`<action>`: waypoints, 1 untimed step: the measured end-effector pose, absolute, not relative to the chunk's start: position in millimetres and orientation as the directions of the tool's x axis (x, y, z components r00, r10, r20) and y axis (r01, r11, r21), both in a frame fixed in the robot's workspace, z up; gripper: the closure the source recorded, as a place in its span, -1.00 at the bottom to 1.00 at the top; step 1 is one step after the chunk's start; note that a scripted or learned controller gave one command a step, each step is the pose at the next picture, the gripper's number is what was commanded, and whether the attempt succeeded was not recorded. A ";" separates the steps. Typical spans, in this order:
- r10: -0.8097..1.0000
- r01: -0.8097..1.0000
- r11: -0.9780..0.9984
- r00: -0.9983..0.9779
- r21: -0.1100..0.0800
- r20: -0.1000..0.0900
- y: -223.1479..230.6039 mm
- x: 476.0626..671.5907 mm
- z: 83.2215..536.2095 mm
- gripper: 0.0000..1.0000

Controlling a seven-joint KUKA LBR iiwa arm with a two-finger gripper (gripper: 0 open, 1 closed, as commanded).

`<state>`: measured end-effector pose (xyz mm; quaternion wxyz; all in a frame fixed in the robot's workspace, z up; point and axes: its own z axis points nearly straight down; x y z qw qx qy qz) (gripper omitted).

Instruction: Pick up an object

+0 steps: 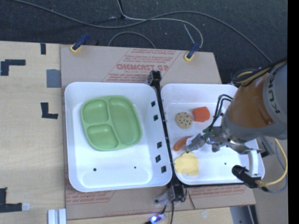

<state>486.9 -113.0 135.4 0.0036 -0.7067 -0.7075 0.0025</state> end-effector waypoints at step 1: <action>1.000 1.000 0.001 -0.001 -0.002 0.000 -112.5 486.5 82.6 -1.00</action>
